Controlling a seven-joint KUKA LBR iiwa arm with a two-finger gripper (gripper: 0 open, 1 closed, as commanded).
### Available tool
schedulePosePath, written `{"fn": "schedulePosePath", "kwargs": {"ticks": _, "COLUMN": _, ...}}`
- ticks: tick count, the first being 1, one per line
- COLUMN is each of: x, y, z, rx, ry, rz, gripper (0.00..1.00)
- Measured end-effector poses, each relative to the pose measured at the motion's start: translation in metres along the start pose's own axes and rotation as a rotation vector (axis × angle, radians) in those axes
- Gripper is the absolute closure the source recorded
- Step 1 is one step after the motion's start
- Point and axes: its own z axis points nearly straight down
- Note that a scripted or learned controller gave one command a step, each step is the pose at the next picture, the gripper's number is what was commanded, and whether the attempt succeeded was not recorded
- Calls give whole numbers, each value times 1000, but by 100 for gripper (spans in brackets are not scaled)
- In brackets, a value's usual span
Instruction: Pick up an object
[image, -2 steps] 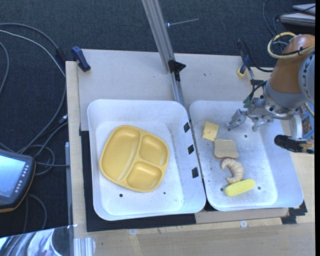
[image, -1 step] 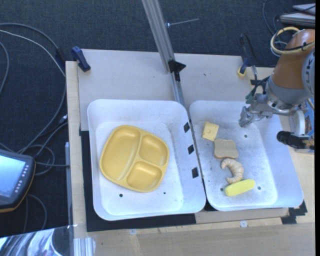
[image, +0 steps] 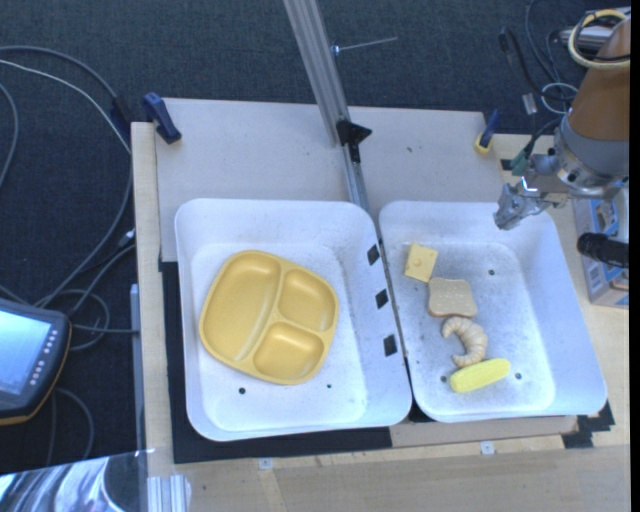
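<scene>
Gripper (image: 512, 212) position: above the far right corner of the right bin (image: 570, 300), at the bin's rim, on the grey arm (image: 600, 120) entering from the right. Nothing is seen between the fingers; whether they are spread or closed cannot be told at this size.

Candidate objects, all in the right bin, grouped along its middle from the far side toward the near edge:
- Cheese (image: 421, 263): a yellow wedge, nearest the far edge, toward the bin's left wall.
- Bread (image: 451, 297): a tan slice, just beside the cheese on the near side.
- Shrimp (image: 468, 340): pale and curled, touching or almost touching the near edge of the bread.
- Corn (image: 479, 375): a yellow cob, closest to the near edge, just beside the shrimp.

Left bin (image: 200, 240) contents: one yellow tray (image: 268, 316) with three compartments, lying at the bin's centre.

Governing relation: every candidate lies toward the near left from the gripper, well apart from it. The cheese is judged the closest target; the corn is the farthest. The corn's long axis runs roughly left to right, slightly raised at its right end, so a grasp across its short axis would likely need the fingers aligned from far edge to near edge. The shrimp's long axis runs roughly far to near, with a curl.

Markings: no brand, label or legible writing can be read on the objects or bins.
</scene>
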Motion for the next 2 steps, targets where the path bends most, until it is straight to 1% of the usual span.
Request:
{"fn": "schedulePosePath", "kwargs": {"ticks": 1, "x": -6, "y": 0, "z": -47, "rx": 2, "ry": 0, "rz": 0, "gripper": 100}}
{"fn": "schedulePosePath", "kwargs": {"ticks": 2, "x": -6, "y": 2, "z": -66, "rx": 5, "ry": 1, "rz": 0, "gripper": 100}}
